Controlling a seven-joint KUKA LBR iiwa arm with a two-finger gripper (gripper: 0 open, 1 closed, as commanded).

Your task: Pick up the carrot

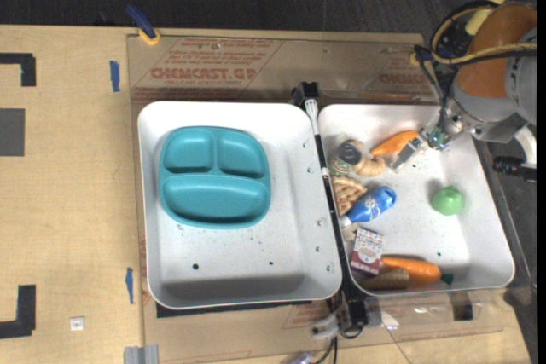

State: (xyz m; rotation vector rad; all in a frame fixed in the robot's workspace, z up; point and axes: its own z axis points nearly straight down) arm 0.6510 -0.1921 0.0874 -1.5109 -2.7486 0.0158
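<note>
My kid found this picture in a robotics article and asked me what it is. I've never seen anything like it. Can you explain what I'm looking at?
This is one camera fixed above a workbench, looking down at a slant. On the bench sit two shallow white bins side by side. The left bin holds a teal divided plate. The right bin holds small toy-like items: a carrot near its front edge, a green ball, a blue packet, a small red and white carton, and an orange piece near the back.

The grey and orange machine at the upper right is a robot arm. Its gripper, a two-finger pincer, is down in the right bin beside that orange piece. Whether it is pinching anything is too hard to tell. The carrot at the front lies untouched.
</note>
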